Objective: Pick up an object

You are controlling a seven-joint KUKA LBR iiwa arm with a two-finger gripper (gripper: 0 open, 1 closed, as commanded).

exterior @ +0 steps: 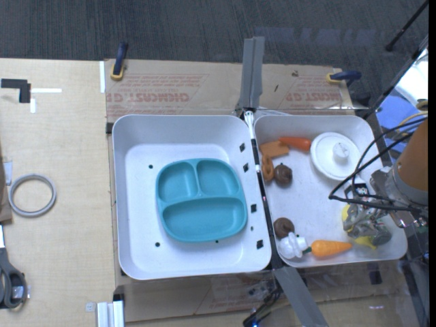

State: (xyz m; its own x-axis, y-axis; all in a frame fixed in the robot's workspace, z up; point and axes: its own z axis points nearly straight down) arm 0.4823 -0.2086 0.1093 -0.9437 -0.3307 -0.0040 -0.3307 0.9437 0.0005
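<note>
Gripper [366, 218], finger state indiscernible, hangs at the right bin's [306, 122] four o'clock over a yellow toy [361, 237]; judge it light, rigid, slippery—grasp its midsection.

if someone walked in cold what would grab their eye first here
Most striking is the teal three-section plastic plate, alone in the middle of the left white bin. The right white bin is busier: a round white lid near its far edge and an orange toy carrot by its near edge. The gripper hangs low over that bin's right side, above small yellowish items.
</note>
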